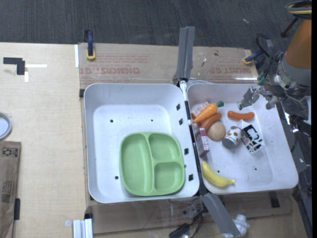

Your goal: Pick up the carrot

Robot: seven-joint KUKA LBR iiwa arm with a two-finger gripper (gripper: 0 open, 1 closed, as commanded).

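Carrot [205, 110] lying near the back left corner of the right bin [277, 180], tilted, green top toward the back, touching a hot dog [210, 121] just in front. Well apart from the gripper [253, 97], over at the bin's back right. Cannot tell the gripper's state. Between carrot and gripper, a small sausage [240, 115]. In front of the hot dog, a brown bun [216, 131], then a can [231, 138] and a black-and-white carton [252, 138]. Banana [216, 176] by the front left corner. Green 3-part plate [152, 163] in the left bin [99, 103].
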